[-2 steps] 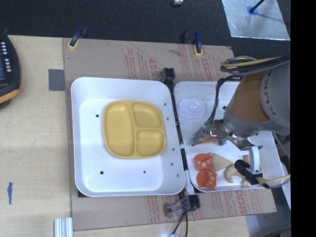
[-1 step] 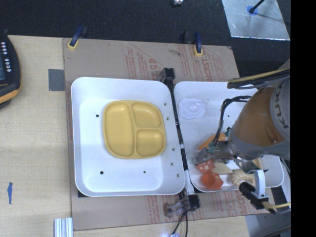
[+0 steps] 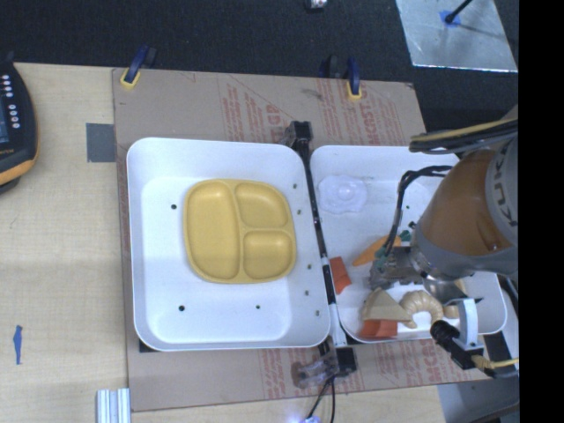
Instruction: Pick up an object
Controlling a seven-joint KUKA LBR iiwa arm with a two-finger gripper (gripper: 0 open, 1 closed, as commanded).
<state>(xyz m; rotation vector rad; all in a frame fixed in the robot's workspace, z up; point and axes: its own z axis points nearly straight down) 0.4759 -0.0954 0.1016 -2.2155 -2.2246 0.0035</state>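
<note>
**Arm low over the right bin, claw lost among the clutter**

Camera view: Two shallow white bins sit side by side on a cardboard sheet clamped to the table. The left bin holds a yellow divided plate with three compartments, lying flat near its middle. The right bin carries the loose objects: a clear plastic lid near its far left corner, an orange carrot-like piece towards the middle, a small red-orange block against the left wall, and by the near edge a tan wedge with a red block touching its near side and a pale croissant-shaped piece just beside it on the right.

The grey arm with its orange band reaches in from the right and hangs over the right half of this bin. The claw sits low near the carrot-like piece and just beyond the tan wedge; I cannot tell whether it is open or closed, nor whether it touches anything.
</note>
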